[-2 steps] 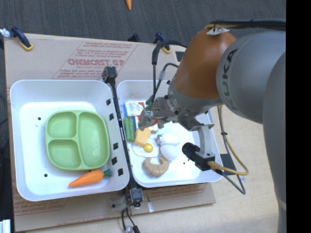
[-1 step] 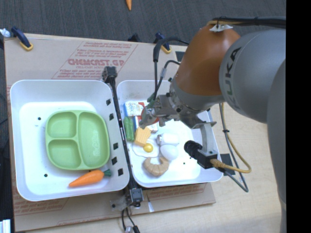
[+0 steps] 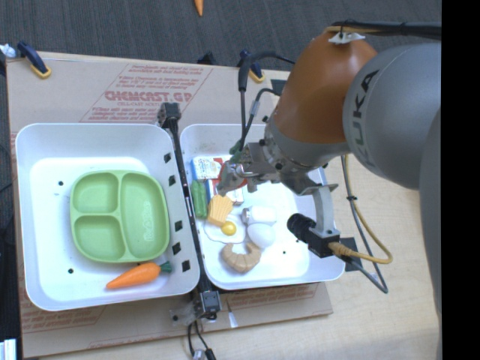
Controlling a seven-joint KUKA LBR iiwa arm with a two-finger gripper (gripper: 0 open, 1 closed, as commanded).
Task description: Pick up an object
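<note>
Two shallow white bins side by side on the worktop, seen from above at a slant. The left bin holds a green divided plate near its middle and a toy carrot lying along its near edge, just beside the plate. The right bin holds a cluster of toy foods toward its left wall: a blue-and-white carton at the far side, a green stick-shaped piece along the divider, a yellow wedge, a fried egg, a white egg-shaped piece and a croissant nearest the front edge. The arm, grey with an orange band, reaches in from the right over the right bin's far half. The tool hangs low just above the carton and the yellow wedge; whether its fingers are spread or closed cannot be told, and nothing is seen between them. A second small carrot lies on the floor beyond the worktop's far edge.
</note>
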